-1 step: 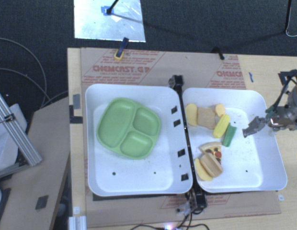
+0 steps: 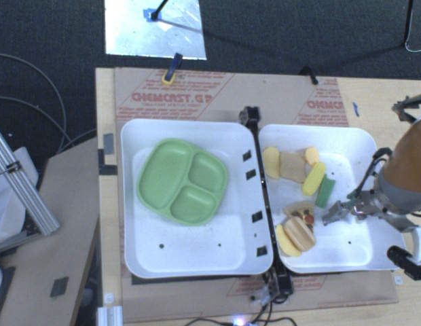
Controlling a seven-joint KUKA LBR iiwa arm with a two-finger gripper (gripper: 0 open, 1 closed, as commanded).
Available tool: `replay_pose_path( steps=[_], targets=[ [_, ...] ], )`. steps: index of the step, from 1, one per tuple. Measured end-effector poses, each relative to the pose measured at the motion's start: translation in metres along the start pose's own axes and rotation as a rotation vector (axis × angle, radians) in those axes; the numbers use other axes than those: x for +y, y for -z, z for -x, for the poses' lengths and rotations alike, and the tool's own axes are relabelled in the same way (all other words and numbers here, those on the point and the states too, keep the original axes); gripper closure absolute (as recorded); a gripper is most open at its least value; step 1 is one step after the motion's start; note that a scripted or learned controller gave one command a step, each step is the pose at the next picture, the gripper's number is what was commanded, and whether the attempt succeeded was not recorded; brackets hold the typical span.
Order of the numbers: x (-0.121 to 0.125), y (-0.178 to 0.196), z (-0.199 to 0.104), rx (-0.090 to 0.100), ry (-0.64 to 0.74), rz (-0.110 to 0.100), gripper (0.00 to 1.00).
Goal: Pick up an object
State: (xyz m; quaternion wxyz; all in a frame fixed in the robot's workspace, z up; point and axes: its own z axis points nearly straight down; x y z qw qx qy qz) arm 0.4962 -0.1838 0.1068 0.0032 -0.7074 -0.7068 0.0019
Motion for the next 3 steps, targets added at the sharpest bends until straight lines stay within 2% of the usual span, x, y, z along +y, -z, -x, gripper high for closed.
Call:
replay_pose_path(
  steps=[1,2,3],
  targets=[
    [0.04,-0.02,-0.083,-0.003,0.011,0.016,0.0],
    [0.028,0.084,-0.133,0.0,0.011,0.017,0.0],
    [0.08,0.056,-0.067,-0.004,0.001,0.013,0.0]
  ],
)
